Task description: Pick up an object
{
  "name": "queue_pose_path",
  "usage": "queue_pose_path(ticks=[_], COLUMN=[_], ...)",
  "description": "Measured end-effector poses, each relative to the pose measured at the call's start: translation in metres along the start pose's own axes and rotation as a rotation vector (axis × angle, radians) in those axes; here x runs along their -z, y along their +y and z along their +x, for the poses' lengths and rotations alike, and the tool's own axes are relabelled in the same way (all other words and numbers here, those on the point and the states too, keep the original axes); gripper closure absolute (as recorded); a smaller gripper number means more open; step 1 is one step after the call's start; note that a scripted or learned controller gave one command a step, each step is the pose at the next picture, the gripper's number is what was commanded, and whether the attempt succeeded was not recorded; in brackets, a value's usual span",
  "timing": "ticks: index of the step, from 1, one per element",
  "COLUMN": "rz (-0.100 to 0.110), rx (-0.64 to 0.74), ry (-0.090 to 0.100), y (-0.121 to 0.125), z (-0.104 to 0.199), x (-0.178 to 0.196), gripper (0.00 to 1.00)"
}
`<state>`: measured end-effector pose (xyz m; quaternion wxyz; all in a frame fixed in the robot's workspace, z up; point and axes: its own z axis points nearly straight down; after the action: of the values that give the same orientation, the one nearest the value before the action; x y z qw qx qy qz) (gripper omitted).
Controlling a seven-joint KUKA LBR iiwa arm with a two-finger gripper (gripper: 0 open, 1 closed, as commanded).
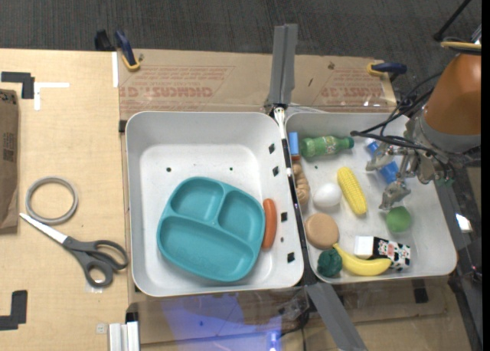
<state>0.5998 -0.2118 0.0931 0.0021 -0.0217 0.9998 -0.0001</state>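
Note:
The right bin (pixel 440 261) holds a green bottle (pixel 325 145), a corn cob (pixel 352 190), a white egg (pixel 327 196), a tan round bun (pixel 322 228), a banana (pixel 361 262), a dark green broccoli piece (pixel 330 263), a cow-patterned carton (pixel 392 250) and a green ball (pixel 398 219). My gripper (pixel 390 179) hangs over this bin's right half, just above the green ball, open. A small blue item (pixel 388 171) shows beside its fingers; contact is unclear.
The left bin (pixel 145 142) carries a teal divided plate (pixel 210 227) and an orange sausage (pixel 269 223) by its right wall. Scissors (pixel 76 246) and a tape ring (pixel 51 198) lie on the bench at left. A cardboard sheet (pixel 199 85) sits behind.

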Motion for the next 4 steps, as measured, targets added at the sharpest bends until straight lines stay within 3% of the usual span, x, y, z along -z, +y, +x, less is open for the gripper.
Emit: queue_pose_path(ticks=[1, 2, 3, 4], rz=[0.000, 0.000, -0.001, 0.001], rx=[0.010, 0.153, 0.104, 0.105], ry=[0.001, -0.003, -0.001, -0.008], y=[-0.005, 0.002, 0.018, 0.018], z=[0.055, -0.032, -0.011, -0.013], x=[0.000, 0.000, 0.000, 0.011], gripper=[0.00, 0.00, 0.00, 1.00])
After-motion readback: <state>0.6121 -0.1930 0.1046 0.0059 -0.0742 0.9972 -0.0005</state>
